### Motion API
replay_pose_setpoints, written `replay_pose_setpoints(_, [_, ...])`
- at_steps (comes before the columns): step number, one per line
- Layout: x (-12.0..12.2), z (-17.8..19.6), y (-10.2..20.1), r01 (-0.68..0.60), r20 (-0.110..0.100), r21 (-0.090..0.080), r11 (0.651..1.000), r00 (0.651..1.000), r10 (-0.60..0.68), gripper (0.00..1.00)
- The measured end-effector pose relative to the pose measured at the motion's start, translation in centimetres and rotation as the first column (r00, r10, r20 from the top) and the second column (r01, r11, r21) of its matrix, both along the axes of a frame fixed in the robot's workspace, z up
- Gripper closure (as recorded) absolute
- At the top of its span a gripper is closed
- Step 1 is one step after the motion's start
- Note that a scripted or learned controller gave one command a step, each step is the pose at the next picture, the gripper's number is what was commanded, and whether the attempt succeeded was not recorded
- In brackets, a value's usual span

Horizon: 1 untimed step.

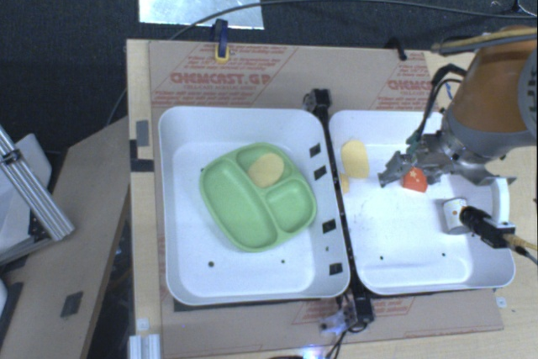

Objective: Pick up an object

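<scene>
Room for moving is widest in the right bin [420, 265], where open white floor runs along the near wall, while the far half carries two small things. The grey arm [496, 97] with its orange band comes in over that bin's far right corner. The jaws hang low over the floor, roughly midway between the dividing wall and the right wall. An orange-red piece [414, 180] sits right at the jaws, touching them or just beneath (I cannot tell whether it is gripped or merely beside them, nor whether the jaws stand open or closed). A pale yellow piece [356, 158] lies close to the dividing wall in the same bin, apart from the orange-red piece. The left bin [181, 181] holds a green divided plate [244, 219] set at a slant, its rim near the dividing wall and farther from the left wall. A yellow lump [267, 170] rests in the plate's far small compartment. Both bins sit side by side on the brown worktop [252, 71], whose edges show past their far walls.
</scene>
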<state>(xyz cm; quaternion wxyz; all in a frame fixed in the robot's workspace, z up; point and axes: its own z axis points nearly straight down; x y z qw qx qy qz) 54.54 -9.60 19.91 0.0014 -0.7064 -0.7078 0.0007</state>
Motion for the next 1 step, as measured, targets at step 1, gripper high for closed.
replay_pose_setpoints(1, [0.38,-4.74,-0.80,0.001,-0.001,0.000,1.000,1.000,-0.001,0.00])
